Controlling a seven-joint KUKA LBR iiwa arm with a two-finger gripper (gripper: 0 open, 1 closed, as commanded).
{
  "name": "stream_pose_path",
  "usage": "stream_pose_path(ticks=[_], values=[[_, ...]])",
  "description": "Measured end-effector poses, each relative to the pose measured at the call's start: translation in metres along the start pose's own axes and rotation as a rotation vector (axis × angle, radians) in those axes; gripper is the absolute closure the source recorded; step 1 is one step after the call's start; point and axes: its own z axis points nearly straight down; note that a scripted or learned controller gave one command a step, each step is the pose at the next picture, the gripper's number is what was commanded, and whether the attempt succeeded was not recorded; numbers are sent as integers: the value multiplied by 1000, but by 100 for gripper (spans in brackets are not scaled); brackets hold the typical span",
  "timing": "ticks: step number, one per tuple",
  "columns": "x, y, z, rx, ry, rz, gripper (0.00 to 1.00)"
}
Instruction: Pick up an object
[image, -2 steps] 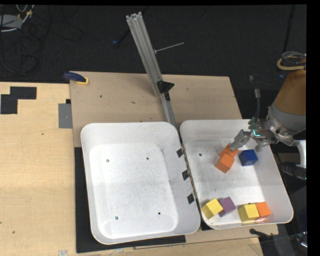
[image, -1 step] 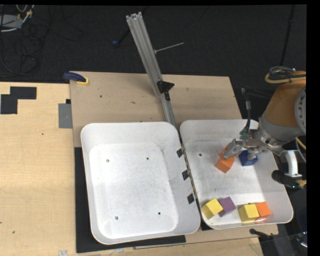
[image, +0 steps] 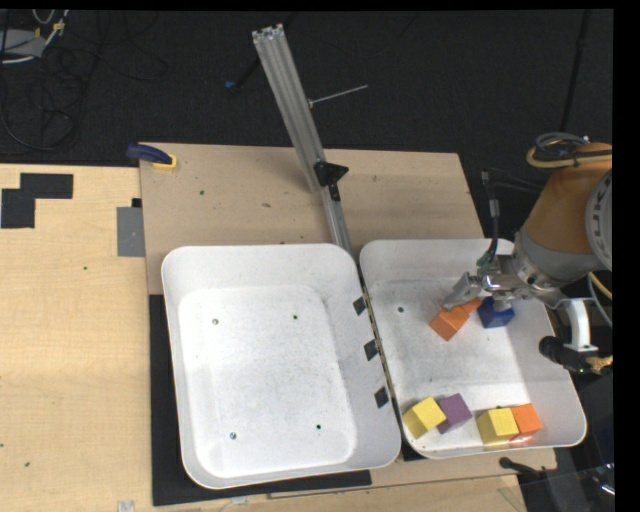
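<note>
Starting at your left, the left bin (image: 265, 360) sits on the desk (image: 70, 330) with nothing in it that bears on this pick, so your risks are all further right. A slanted metal rail (image: 300, 125) runs down toward the gap between the bins; it stands clear of the arm.

In the right bin (image: 425, 285), the orange block (image: 452, 320) lies tilted near the middle, just beside the blue block (image: 496, 315). The gripper (image: 487, 288) is down right above this pair, and you cannot tell from here how wide it stands or whether it has hold of anything. Neither block can be seen between its parts, so treat both as lying loose in the bin.

That closeness is your main hazard. With the two blocks nearly touching, a close could land on an edge of each and squeeze one out sideways, or catch the orange block on its tilted corner so that it twists free on the lift. A descent slightly off centre would likely just shove them along the bin floor.

Along the near wall sit a yellow block (image: 425, 415) touching a purple block (image: 455, 408), then a second yellow block (image: 497, 425) against a second orange block (image: 526, 418). They are well apart from the gripper and unlikely to interfere.
</note>
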Motion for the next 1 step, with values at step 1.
stream_pose_path(ticks=[1], values=[[-1, 1, -10, -2, 0, 2, 100]])
